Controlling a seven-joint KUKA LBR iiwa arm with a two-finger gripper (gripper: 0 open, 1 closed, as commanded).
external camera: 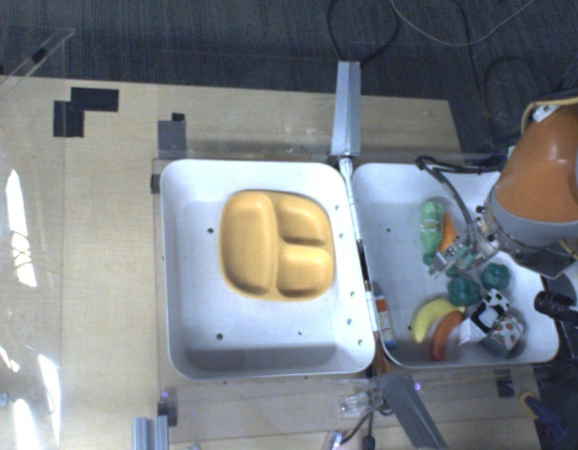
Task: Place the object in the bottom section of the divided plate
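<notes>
Plainly, no 1 object is singled out: the candidates lie clustered in the right bin [402, 204], well apart from the divided plate [275, 244]. A yellow banana [428, 317] rests near the bin's front edge, touching an orange-red piece [446, 334] just to its right. Beside those sits a black-and-white patterned block [493, 309], with a greyish item [507, 337] just in front of it. 2 teal lumps [463, 291] [496, 275] lie close behind the block. Farther back, a pale green translucent thing [430, 228] lies against a small orange piece [448, 231].

Whether the hand [463, 256] is released or clenched cannot be told; it hovers low over the bin between the green thing and the teal lumps, and nothing is seen between its tips. Above it the arm's orange band [547, 172] bulks in from the right.

The yellow plate sits in the middle of the left bin [186, 326], its 3 sections bare: 1 long one on the left, 2 smaller ones on the right. Both bins rest side by side on the pale wooden tabletop [83, 279].
</notes>
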